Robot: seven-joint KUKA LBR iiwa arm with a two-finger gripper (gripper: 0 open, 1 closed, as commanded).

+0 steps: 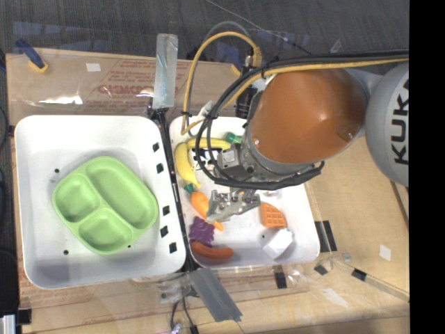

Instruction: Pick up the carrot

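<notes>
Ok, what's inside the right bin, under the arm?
Right bin: banana, carrot beside the gripper, purple piece, sausage, waffle, white block. The arm covers the bin's far part.

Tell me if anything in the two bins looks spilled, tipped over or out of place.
Nothing stands out. The green plate lies flat in the left bin; the carrot, banana and other toys lie loose inside the right bin.
</notes>
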